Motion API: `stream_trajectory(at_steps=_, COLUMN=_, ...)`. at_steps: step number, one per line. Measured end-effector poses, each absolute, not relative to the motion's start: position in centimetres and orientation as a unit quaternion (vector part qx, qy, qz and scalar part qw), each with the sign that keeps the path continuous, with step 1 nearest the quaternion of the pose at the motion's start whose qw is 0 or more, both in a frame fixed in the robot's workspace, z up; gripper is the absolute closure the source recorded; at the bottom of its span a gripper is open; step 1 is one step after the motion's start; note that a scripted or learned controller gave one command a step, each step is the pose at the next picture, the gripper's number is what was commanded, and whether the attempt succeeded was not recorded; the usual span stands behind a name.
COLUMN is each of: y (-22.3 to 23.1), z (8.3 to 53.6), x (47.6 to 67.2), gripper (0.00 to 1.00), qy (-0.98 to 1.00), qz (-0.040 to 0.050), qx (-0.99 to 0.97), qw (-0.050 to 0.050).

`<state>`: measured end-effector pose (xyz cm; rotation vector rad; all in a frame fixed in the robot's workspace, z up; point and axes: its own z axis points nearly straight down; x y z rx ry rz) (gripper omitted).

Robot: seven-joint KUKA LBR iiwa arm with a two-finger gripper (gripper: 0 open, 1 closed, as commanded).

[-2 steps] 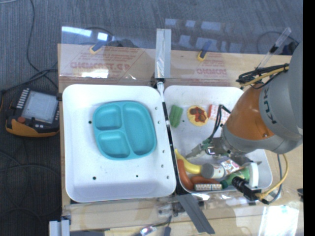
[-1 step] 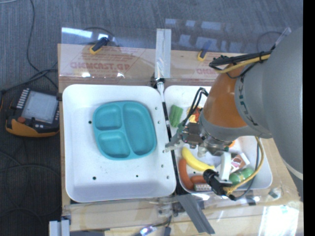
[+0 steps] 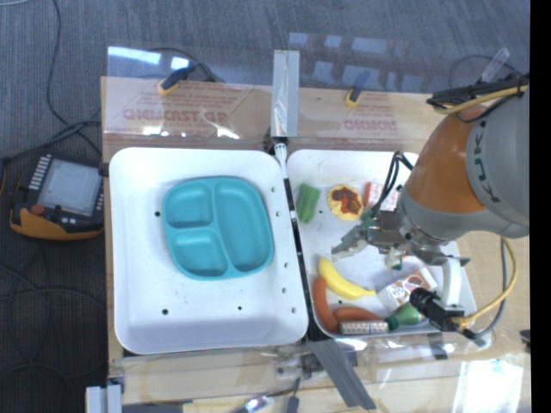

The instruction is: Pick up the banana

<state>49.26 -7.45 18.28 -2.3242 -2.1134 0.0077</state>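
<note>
Near the middle of the right bin (image 3: pixel 465 304), toward its front, lies the banana (image 3: pixel 342 281), flat on the white floor. Its long axis runs on a slant, from the upper left end close to the wall between the two bins down to the lower right end, with the curve bowing toward the bin's front. Just below it lie a red sausage-like piece (image 3: pixel 321 298) and another reddish one (image 3: pixel 357 314), the first near or touching its left end; which, I cannot tell. A green piece (image 3: pixel 307 202) and a small pizza slice (image 3: pixel 345 200) lie well back from it. In the left bin (image 3: pixel 138 317) sits a teal tray (image 3: pixel 217 227).

The gripper (image 3: pixel 355 241) hangs above the banana's right half, just behind it in this view. Whether its fingers are spread or closed I cannot tell; nothing can be seen held between them.

The banana looks like a toy of hollow plastic, so probably light, stiff and rather slick. A hold across its middle, at right angles to the long axis, seems best: there the body is thickest and most even, while the tapered ends would likely slide out. The sausage piece crowds the left end, so the middle or right half probably leaves more room for the fingers.
</note>
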Motion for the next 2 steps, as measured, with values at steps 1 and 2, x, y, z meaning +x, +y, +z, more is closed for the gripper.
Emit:
stream_trajectory(at_steps=1, y=-2.0, z=18.2, x=50.3, gripper=0.00, qy=-0.642, qz=0.0028, qx=-0.766, qw=0.001)
stream_trajectory(at_steps=2, y=-3.9, z=14.5, x=51.2, gripper=0.00, qy=-0.656, qz=-0.0189, qx=-0.754, qw=0.000)
